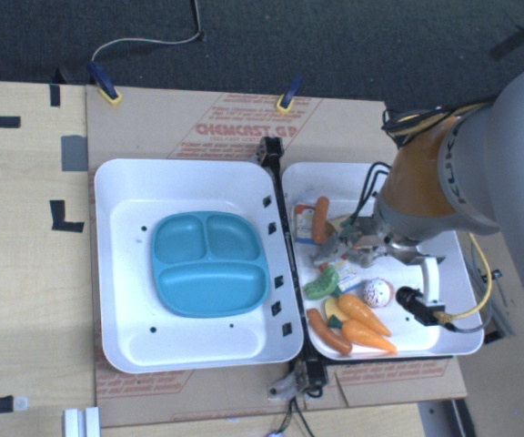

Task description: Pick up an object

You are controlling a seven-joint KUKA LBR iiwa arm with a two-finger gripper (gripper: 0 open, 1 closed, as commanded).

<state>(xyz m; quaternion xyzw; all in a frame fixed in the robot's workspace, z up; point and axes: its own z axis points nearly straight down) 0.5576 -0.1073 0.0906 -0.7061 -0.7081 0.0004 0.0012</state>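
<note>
**Claw low in the right bin, among the toy food**

We are seeing the gripper (342, 247) reaching into the right bin (444, 340) from the right, the grey arm (480, 167) and its orange band (417, 176) trailing behind it. Just beyond the claw, toward the divider, a sausage (321, 218) is lying. Just below the claw a green piece (321, 286) is sitting; further below, a white ball (377, 291), two carrots (365, 324) and another sausage (327, 332) are crowding together. Well to the claw's left, a blue divided plate (210, 264) is resting in the left bin (116, 244).
</note>
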